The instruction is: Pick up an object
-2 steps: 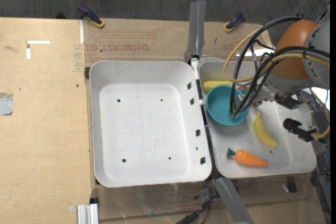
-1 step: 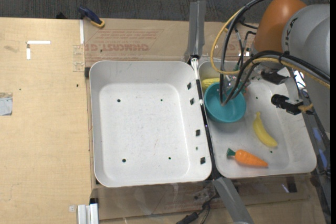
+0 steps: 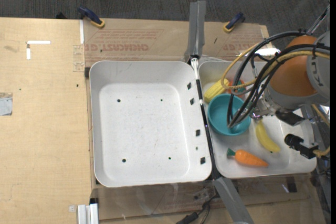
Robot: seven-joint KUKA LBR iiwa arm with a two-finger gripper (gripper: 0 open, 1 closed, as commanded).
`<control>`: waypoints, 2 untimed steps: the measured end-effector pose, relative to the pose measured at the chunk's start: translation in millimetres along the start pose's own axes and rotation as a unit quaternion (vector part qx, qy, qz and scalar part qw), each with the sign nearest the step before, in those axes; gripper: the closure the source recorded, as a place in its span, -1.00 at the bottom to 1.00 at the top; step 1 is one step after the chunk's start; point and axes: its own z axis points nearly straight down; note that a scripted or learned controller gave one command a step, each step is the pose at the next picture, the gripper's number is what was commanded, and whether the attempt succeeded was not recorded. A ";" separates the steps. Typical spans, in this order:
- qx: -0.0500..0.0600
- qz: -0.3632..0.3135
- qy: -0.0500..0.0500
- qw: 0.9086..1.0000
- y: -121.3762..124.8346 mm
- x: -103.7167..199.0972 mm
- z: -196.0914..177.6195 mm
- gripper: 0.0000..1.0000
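wooden tabletop [image 3: 42, 113] carries both bins. your arm [image 3: 294, 73] hovers over the right bin [image 3: 294, 165]; claw state, cannot tell. next, descend onto the carrot [image 3: 251, 159].

Teal bowl [image 3: 227, 114], carrot [image 3: 250, 159], two bananas [image 3: 266, 137], right bin [image 3: 283, 165]

My one camera sits fixed high above the bench [image 3: 42, 113], far enough back to take in both the left bin [image 3: 105, 176] and the right bin [image 3: 294, 165], looking down on them at a slant with my arm [image 3: 296, 73] entering from its right side.
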 end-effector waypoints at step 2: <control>0.000 -0.005 0.000 1.000 -18.7 -68.0 0.8 -1.00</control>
